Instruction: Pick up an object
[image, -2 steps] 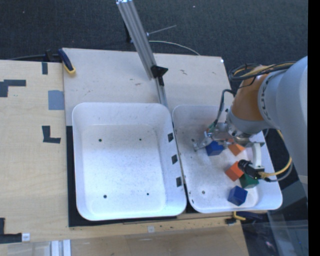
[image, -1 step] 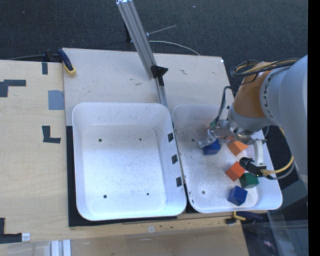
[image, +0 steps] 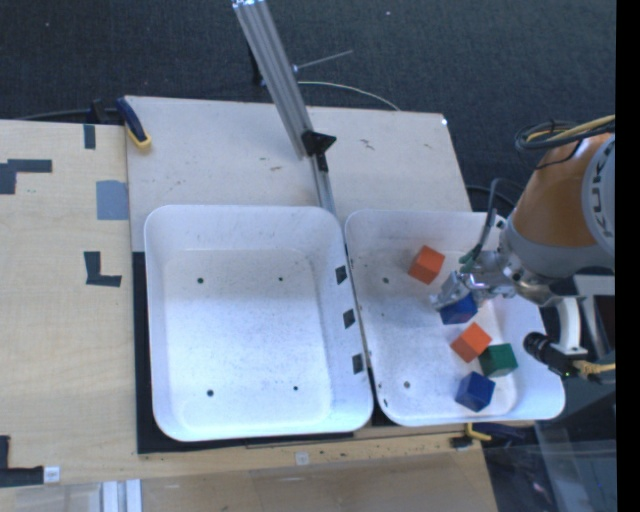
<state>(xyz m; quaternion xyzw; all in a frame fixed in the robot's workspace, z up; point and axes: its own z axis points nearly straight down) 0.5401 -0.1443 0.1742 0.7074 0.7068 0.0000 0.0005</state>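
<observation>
The right bin (image: 395, 400) holds several small blocks. An orange block (image: 427, 264) lies near its upper middle. A blue block (image: 458, 309) sits right under my gripper (image: 457, 292), which hangs low over the bin's right half. Just below it lie a second orange block (image: 470, 343), a green block (image: 498, 359) and another blue block (image: 475, 391). The wrist hides the fingertips, and whether the upper blue block sits between them is unclear.
The left bin (image: 170, 300) stands beside the right one with a raised rim between them. A slanted metal rail (image: 285, 85) crosses the bench behind the bins. A yellow-and-blue clamp (image: 133, 122) sits at the bench's back left.
</observation>
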